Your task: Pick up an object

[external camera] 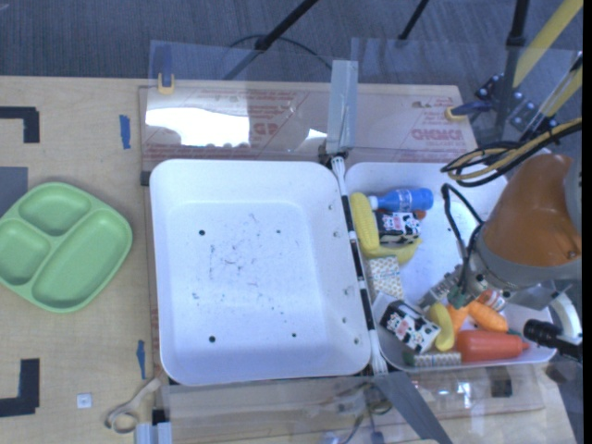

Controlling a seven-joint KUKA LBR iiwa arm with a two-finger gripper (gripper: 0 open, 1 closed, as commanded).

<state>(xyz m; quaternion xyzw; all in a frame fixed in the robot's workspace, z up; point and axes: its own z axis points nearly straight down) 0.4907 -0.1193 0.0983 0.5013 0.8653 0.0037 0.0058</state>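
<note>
My gripper [455, 292] reaches down into the right bin [435, 169] under the arm's orange band [532, 213]. It hovers over a cluster of toys at the bin's front. That cluster holds a small yellow banana [443, 326], an orange carrot [487, 316], a red pepper-like piece [487, 345] and a cow-patterned carton [411, 326]. Further back lie a blue bottle [402, 199], a yellow corn cob [366, 224], a second cow-patterned box [400, 225] and a pale waffle-textured piece [385, 271]. The wrist hides whatever lies directly beneath it.
The left bin [166, 248] is separated from the right one by a central divider [356, 257]. A green sectioned plate [60, 245] rests on the wooden bench to the left. A clear panel [240, 118] stands behind the bins. Cables [490, 155] hang near the arm.
</note>
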